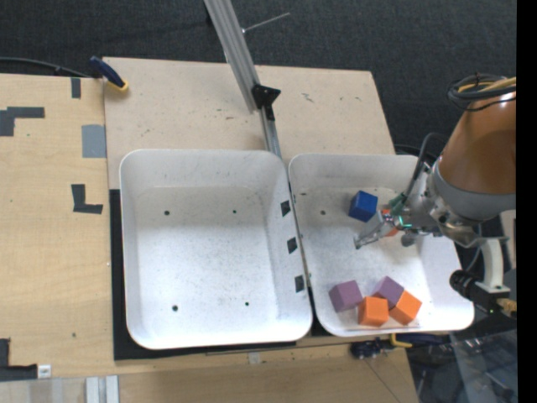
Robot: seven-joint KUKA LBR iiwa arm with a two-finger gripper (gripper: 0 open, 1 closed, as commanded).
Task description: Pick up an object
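End effector (pixel 375 237) in right bin (pixel 323 309), finger state cannot tell. Blue cube (pixel 363 206) just up-left, nearest. Purple/orange blocks (pixel 375 300) further, toward front wall.

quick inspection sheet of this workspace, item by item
surface: wooden bench bearing left bin and right bin
job's things: in the right bin, blue cube, two purple cubes, two orange cubes
clutter: grey tape
pincer: low in the right bin below the blue cube, nothing seen in it
cables: black cable at top left, yellow one on the arm
surroundings: dark carpet, metal pole
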